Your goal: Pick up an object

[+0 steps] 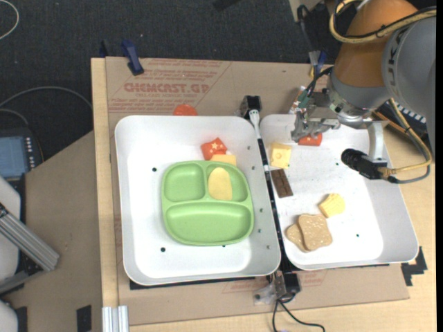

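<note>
Tool (pixel 306 131) positioned over far end of right bin (pixel 387 247), directly above orange-red block (pixel 311 140); contact with block uncertain. Finger state cannot be told. Yellow cheese piece (pixel 280 155) just beside.

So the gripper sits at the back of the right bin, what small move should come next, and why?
Probably a short straight lift to test the grasp. The gripper is low over the small orange-red block near the right white bin's back wall. Whether the block is actually held I cannot tell, so raising slightly would show it.
</note>
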Robot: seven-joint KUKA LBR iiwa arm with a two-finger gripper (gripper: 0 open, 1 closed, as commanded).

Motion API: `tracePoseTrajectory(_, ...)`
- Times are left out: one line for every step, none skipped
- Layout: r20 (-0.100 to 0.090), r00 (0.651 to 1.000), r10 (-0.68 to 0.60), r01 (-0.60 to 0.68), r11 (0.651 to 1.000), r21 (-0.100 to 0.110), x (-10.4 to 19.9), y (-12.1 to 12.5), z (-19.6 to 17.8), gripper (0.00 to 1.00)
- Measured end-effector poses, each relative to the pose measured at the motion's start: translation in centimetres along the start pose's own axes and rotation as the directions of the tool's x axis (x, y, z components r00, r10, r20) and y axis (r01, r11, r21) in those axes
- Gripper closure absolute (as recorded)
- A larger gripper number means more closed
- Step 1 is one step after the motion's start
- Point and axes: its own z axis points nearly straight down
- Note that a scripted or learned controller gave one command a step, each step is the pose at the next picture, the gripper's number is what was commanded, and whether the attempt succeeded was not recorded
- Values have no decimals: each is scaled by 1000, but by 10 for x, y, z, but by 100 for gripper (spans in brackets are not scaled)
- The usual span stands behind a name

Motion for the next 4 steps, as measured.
tracePoseTrajectory(0,1000,3,-3,1000,10,52,-28,-33,100)
tracePoseTrajectory(1,1000,4,-4,1000,14,87,-47,-29,100)
tracePoseTrajectory(4,1000,14,-14,1000,11,11,-28,0,100)
tracePoseTrajectory(0,1000,6,-6,1000,12,42,-69,-33,100)
